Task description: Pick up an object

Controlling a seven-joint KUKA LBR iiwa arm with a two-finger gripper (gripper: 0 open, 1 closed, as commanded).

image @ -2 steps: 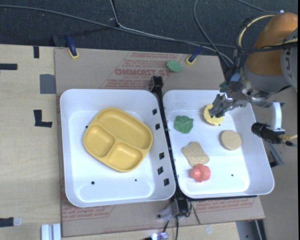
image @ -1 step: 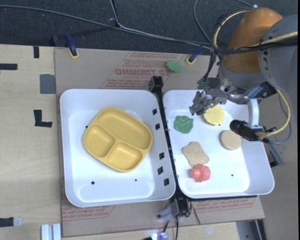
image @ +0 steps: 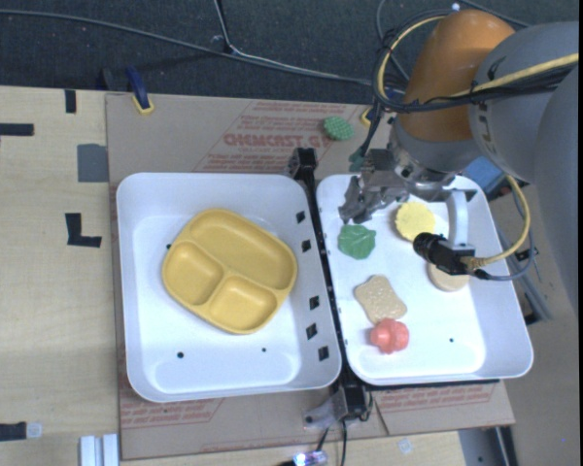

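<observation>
Grey arm (image: 505, 76) with orange band looming from the right, cardboard-covered bench (image: 262, 134), two white bins, yellow divided tray (image: 229, 270) in left bin (image: 141, 202), gripper (image: 364, 205) low in right bin (image: 500, 348), finger spread unclear, just above green toy (image: 356, 241), cracker (image: 380, 297), red toy (image: 390, 336) nearby.

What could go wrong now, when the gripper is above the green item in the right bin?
1. The gripper hovers just above the green item, which lies close to the bin wall; a finger might strike the wall.
2. The green item looks lumpy, so it may slip out of the grip.
3. The cracker lies close below it and could get pushed.
</observation>
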